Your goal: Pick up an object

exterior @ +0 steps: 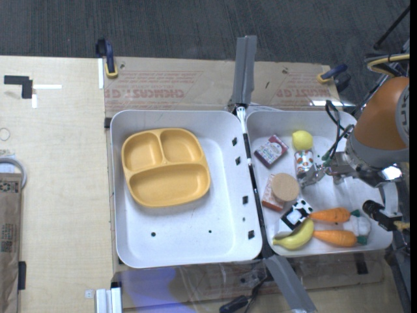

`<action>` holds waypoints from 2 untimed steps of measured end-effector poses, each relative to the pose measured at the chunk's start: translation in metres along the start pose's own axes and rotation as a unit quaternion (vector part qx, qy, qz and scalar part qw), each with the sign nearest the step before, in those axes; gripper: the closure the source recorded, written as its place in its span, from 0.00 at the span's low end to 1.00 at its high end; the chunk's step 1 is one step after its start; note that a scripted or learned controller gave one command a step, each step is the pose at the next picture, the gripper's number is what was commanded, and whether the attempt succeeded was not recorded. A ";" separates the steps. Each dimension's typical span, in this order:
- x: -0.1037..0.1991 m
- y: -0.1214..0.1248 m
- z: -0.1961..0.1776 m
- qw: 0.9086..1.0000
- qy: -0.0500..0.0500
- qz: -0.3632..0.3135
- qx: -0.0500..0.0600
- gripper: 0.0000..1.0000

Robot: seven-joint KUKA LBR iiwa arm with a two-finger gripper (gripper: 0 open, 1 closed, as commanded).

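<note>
Reaching for the small can in the right bin

Sitting upright just below the lemon [301, 139], the small can [303, 162] is the object closest to the pincer [317, 173], so treat it as the likely target. You see it in the upper middle of the right bin [365, 246], with the pincer just beside it on its right and slightly lower, close enough that they may be touching. The can lies to the left of the pincer, so the coming move turns on a short shift leftward, not a long reach. Its long axis stands roughly vertical, which favours a grip across its sides.

You cannot tell from this slant whether the pincer is spread or pressed together; nothing is clearly caught in it.

Further out, the round wooden-topped tub [285, 187] sits below and left of the can, the dark red packet [270, 150] to its left, and the two carrots [332, 216] and banana [294, 237] lie near the bin's lower edge. The left bin [195, 240] carries the yellow divided plate [167, 167], well apart.
</note>
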State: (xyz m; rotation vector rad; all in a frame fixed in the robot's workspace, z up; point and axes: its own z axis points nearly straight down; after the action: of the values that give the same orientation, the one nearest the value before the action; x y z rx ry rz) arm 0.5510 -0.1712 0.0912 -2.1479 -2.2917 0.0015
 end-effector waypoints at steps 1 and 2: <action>0.010 0.069 -0.001 0.998 0.000 -0.062 0.000 0.00; 0.005 -0.011 0.000 0.996 0.000 -0.086 0.000 0.00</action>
State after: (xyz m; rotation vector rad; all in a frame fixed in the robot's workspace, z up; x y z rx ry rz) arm 0.5394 -0.1672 0.0911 -1.9420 -2.4672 0.0018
